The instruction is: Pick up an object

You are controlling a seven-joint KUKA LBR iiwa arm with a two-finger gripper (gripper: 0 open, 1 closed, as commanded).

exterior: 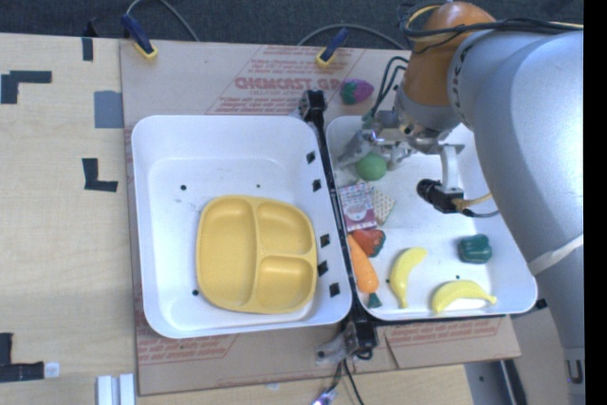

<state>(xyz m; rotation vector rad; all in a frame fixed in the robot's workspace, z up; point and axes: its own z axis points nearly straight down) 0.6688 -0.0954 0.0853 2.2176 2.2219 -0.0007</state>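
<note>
Over green ball [372, 168], gripper [379, 144]

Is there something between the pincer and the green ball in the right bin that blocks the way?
Nothing visible blocks it. The pincer hangs just above the green ball at the back of the right bin; the packet lies nearer the front, out of the way.

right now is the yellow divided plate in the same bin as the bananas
No, the yellow divided plate lies in the left bin, while both bananas lie in the right bin.
</note>
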